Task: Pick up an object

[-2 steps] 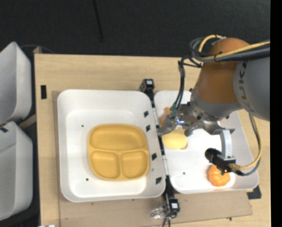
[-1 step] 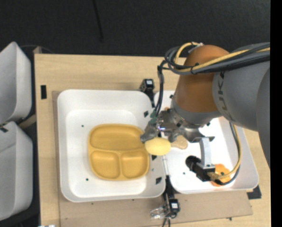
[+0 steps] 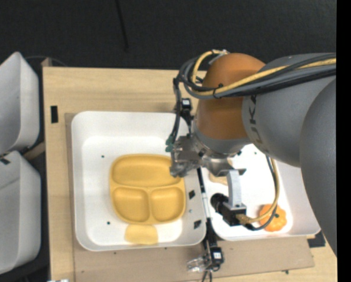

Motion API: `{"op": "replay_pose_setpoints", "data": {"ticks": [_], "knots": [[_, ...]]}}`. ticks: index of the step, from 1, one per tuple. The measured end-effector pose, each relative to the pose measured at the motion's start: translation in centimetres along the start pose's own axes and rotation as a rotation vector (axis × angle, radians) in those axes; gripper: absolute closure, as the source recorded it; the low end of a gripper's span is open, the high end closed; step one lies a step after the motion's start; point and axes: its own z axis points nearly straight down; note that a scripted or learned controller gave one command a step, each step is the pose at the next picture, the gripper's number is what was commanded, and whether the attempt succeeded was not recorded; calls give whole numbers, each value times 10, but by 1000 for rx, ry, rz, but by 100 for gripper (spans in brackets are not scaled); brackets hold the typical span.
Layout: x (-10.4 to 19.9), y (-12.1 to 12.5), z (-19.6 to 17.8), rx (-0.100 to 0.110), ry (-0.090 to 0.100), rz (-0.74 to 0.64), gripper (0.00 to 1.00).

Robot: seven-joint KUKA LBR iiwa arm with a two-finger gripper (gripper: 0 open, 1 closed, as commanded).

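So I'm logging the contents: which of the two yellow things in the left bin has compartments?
The larger one, the tray in the middle of the bin. The small flat piece beside it, nearer the bin's front edge, has none.

From my remote station I see a light wooden bench point(image 3: 57, 175) against a black floor point(image 3: 104, 22); white moulded casings point(image 3: 7, 151) stand at its left.

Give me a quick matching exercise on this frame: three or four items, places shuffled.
Items:
1. yellow divided tray
2. small yellow piece
3. orange object
4. gripper

Places:
A. right bin, near corner
B. at the tray's upper right edge
C. middle of left bin
D. left bin, just below the tray

Pairs: 1-C, 2-D, 3-A, 4-B
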Motion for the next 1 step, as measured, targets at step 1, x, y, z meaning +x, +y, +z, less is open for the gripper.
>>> {"op": "replay_pose_setpoints", "data": {"ticks": [1], "knots": [[-2, 0, 0, 0, 0, 5, 0]]}}
